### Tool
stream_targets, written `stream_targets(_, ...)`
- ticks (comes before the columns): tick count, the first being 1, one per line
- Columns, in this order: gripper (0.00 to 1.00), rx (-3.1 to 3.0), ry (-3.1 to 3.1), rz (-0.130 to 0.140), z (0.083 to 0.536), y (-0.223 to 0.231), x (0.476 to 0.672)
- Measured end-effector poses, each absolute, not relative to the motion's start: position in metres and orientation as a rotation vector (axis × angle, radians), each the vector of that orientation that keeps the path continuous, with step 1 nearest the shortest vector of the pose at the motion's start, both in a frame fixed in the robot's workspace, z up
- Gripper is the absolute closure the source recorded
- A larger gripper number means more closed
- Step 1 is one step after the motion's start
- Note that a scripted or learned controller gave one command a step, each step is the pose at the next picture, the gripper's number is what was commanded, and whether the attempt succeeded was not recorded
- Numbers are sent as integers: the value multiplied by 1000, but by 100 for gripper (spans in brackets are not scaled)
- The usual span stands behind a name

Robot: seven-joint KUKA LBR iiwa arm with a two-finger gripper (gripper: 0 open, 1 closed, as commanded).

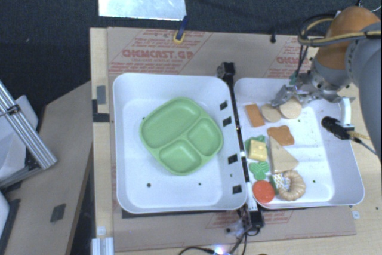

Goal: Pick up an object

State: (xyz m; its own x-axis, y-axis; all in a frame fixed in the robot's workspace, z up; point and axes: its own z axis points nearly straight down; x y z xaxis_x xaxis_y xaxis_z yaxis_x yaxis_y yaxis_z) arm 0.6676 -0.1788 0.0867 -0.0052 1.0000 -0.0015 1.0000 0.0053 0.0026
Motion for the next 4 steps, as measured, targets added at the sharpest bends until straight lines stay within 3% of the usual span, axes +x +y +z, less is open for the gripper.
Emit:
stream_targets(1, 0, 2212, 2223, 3, 87, -179, 669)
stream_targets(2, 100, 2208, 2225, 4, 97, -179, 670)
stream_targets(4, 100, 2217, 2225, 1, 206, -187, 672)
